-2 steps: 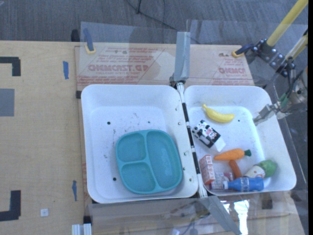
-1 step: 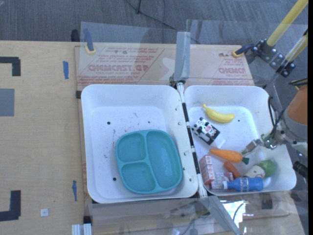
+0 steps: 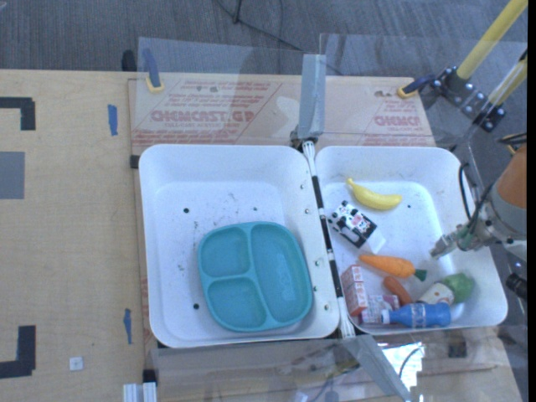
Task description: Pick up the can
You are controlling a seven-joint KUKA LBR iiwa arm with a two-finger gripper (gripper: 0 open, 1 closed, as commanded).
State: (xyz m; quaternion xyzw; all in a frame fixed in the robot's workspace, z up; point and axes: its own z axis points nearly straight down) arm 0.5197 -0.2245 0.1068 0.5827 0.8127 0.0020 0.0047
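Note:
In the right bin (image 3: 419, 170), a small red-and-white can (image 3: 355, 291) lies on its side near the front left corner, against the divider. My gripper (image 3: 452, 243) hangs over the bin's right side, above the floor and to the right of the can. It sits just above a green pear (image 3: 459, 286) and right of an orange carrot (image 3: 388, 265). Nothing is seen held in it. The arm's grey wrist (image 3: 502, 223) and orange band (image 3: 517, 178) enter from the right edge.
The right bin also holds a yellow banana (image 3: 374, 195), a black-and-white carton (image 3: 352, 223), a smaller carrot (image 3: 397, 290), a cut apple piece (image 3: 435, 293) and a blue bottle (image 3: 419, 315) lying beside the can. A teal divided plate (image 3: 253, 275) lies in the left bin (image 3: 167, 182).

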